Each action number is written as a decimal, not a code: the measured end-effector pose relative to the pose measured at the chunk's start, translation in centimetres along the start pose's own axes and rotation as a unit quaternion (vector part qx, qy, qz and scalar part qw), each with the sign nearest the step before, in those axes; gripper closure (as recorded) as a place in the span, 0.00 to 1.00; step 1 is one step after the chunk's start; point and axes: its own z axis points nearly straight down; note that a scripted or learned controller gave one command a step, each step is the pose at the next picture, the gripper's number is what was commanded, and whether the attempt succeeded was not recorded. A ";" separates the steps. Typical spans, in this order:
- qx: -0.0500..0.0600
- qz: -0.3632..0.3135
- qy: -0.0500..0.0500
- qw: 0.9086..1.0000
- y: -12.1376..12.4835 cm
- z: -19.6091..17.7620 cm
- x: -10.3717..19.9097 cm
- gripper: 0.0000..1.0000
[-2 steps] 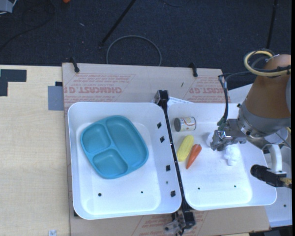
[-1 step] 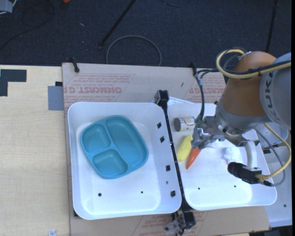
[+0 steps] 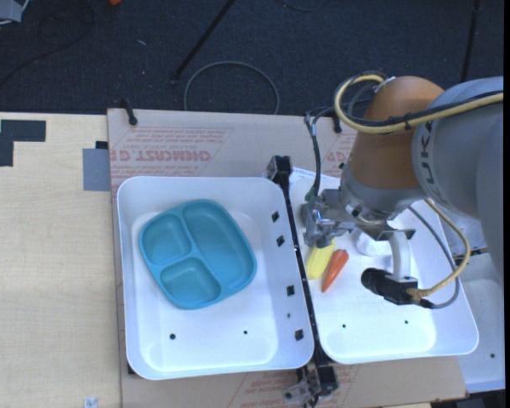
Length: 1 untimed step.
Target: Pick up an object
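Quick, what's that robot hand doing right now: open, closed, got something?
Hand: cannot be told; it sits low in the right bin, just above the yellow piece and the orange carrot.

We read red print on the cardboard sheet (image 3: 195, 147) beyond the left bin, upside down to us: it looks like "CHEMCRZT, G…", though the letters are blurred. More red print on the sheet's near edge is too small to read.
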 end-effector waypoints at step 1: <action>0.000 0.000 0.000 1.000 2.2 -0.3 4.5 1.00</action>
